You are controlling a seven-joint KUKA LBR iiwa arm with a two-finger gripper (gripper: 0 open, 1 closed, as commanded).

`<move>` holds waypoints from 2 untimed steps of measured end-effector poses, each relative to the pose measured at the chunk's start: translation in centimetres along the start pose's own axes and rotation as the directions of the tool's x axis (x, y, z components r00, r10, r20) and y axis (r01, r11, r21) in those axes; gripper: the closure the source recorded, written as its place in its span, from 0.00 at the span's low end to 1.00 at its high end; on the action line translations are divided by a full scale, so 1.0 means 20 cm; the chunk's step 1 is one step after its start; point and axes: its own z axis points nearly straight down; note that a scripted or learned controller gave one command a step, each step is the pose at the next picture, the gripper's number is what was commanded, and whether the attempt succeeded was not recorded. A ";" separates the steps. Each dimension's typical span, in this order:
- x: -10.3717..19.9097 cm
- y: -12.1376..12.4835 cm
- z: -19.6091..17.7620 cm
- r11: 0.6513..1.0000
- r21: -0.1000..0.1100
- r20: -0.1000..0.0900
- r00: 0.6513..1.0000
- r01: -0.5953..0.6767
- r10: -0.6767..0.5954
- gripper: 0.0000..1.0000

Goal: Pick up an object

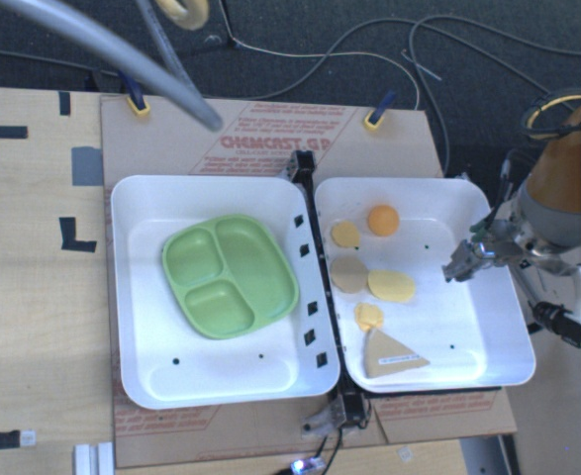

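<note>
The right bin (488,359) holds several small food pieces: an orange ball (383,220), a small yellow disc (344,234), a tan round piece (348,274), a yellow oval (391,285), a small yellow lump (368,316) and a tan wedge (391,353). My gripper (461,265) hangs at the right side of this bin, right of the yellow oval and apart from all the pieces. Nothing shows between its tips.
The left bin (137,265) holds a green divided plate (230,275). A black divider (314,265) runs between the two bins. The arm's grey body with the orange band (557,181) stands over the right bin's right rim. Cables lie behind the bins.
</note>
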 end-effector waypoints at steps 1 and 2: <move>0.00 0.00 -0.08 1.000 0.003 -0.001 1.000 -0.001 0.001 1.00; 0.28 0.00 -0.13 1.000 0.004 -0.003 1.000 0.004 -0.004 1.00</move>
